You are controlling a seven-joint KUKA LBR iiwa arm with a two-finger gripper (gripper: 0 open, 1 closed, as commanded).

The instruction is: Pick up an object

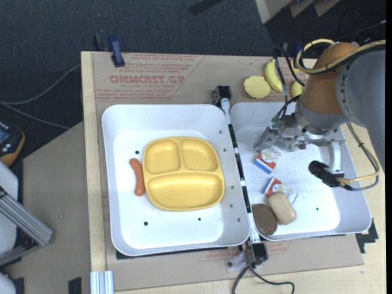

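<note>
Gripper (277, 138) low in right bin (349, 216), over small carton (266, 160); open/closed can't tell; arm from right.

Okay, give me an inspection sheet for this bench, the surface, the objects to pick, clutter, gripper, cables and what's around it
Surface: bench board bearing left bin and right bin side by side.
Job's things: yellow divided plate and orange sausage in the left bin; two small red-and-white packets, a tan bun and a brown disc in the right bin.
Clutter: yellow toy pieces on the board behind the right bin.
Grippers: gripper low over the right bin, above the upper packet; grasp unclear.
Cables: yellow and black cables on the arm; black cable on the floor.
Surroundings: dark carpet.
</note>
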